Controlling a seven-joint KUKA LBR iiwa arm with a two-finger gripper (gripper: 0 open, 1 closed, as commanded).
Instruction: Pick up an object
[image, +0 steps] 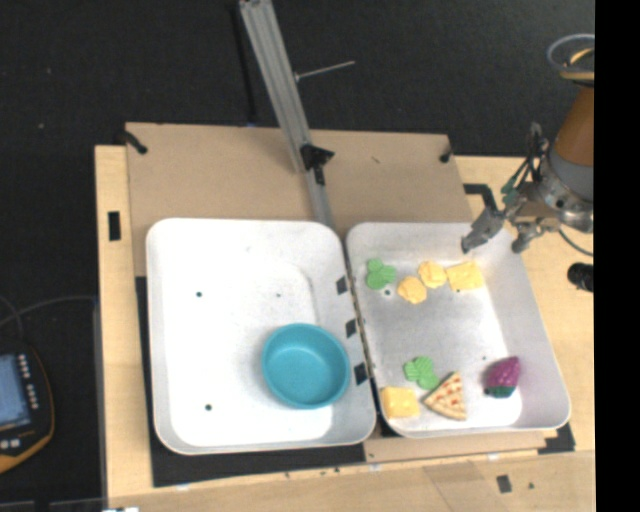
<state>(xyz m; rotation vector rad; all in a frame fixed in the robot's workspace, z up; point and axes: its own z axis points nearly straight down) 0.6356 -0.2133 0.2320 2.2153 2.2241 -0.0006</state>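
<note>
The camera view looks down at a slant on a wooden bench with two shallow white bins side by side. The left bin holds a teal bowl sitting upright near its lower right corner, close to the wall shared with the other bin.

The right bin holds a scatter of small toy foods. Near its upper left lies a green piece. To the right of it, a pale yellow piece, a second yellow piece and a yellow block sit in a loose row, close to one another. Along the lower edge there is another green piece, a yellow cheese-like wedge and a pizza slice just beside it. A purple piece lies near the right wall.

The arm comes in from the right, and its gripper hangs over the upper right corner of the right bin, just above and right of the yellow block. Its two fingers are spread apart with nothing between them
</note>
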